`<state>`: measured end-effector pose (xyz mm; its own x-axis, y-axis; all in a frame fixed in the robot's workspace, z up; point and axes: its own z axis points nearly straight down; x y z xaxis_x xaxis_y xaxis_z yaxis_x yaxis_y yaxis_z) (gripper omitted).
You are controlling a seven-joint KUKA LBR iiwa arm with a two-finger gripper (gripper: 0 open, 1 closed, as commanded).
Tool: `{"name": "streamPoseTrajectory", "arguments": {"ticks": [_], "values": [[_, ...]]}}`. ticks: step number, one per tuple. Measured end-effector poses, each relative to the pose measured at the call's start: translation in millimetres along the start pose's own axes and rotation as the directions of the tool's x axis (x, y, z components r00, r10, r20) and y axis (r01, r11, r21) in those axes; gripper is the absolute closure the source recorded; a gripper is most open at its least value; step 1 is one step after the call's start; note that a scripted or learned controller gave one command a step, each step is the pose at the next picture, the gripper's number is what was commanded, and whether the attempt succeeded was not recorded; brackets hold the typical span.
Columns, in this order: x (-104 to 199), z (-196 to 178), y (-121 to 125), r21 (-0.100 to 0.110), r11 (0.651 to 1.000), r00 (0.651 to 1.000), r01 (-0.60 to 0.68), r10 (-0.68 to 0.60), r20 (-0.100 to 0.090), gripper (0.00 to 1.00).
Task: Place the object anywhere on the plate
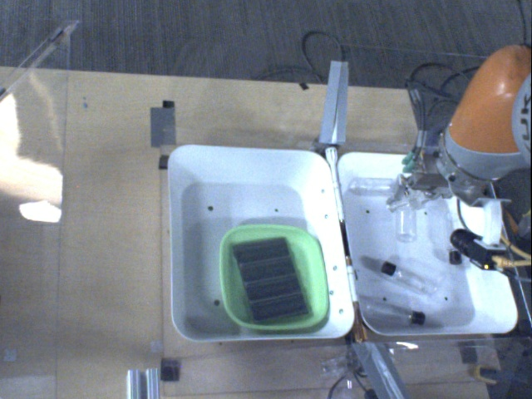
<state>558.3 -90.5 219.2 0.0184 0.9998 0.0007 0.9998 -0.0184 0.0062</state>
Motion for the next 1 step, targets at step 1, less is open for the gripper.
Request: {"name": "streamPoseTrajectory", "arguments": {"ticks": [1], "values": [[37.1,34.2,-39.4,0.002,0.982,0.982,0.191,-0.191,0.000,1.00]]}}
